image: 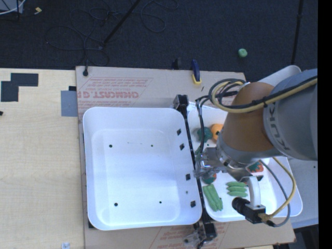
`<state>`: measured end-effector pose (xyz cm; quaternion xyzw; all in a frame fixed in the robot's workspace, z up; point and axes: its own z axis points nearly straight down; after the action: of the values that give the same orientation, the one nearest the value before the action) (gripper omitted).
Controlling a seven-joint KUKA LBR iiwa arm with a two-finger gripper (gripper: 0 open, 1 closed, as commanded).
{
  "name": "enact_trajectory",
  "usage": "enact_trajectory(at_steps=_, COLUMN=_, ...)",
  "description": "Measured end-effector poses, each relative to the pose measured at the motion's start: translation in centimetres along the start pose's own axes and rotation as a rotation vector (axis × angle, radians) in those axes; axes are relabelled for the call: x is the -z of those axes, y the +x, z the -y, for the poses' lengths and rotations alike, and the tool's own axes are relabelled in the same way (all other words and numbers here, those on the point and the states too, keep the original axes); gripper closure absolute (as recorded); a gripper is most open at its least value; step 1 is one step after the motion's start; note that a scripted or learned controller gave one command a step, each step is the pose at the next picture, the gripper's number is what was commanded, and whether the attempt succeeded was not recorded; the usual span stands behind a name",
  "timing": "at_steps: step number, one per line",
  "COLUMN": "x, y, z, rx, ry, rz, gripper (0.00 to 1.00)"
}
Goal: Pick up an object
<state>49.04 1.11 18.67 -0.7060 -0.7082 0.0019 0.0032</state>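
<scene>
Camera view from above lets us see the desk (36,154) with two shallow white bins on a cardboard sheet (119,90). Our arm (270,118) comes in from the right, its orange band sitting over the right bin (295,204). The jaws (206,166) hang low at the left edge of that bin, close to the black divider (189,149) between the two bins. We cannot tell whether the jaws are clenched or released, since the wrist covers most of them, and we see nothing that is clearly gripped.

The things to pick lie in the right bin. A long green piece (212,197) rests just below the jaws, slanting toward the bin's front edge. A second, shorter green piece (236,189) lies just to its right, near a black fitting (248,209) with a yellow cable (282,211) looping from it. A small teal object (203,133) sits beside an orange one (216,130) near the back of the bin, both partly hidden by the arm. A bit of red (255,166) peeks out under the wrist on the right side; we cannot tell what it is.

The left bin (91,165) shows a white floor with a few small dark marks. Beyond the cardboard, a blue and yellow clamp (196,71) holds the back edge, and a small green ball (243,52) lies on the dark floor (155,25).
</scene>
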Motion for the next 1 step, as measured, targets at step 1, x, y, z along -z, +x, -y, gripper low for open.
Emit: enact_trajectory(at_steps=1, x=11.73, y=-0.56, z=-3.27, rx=-0.002, ry=-0.018, rz=0.002, gripper=1.00)
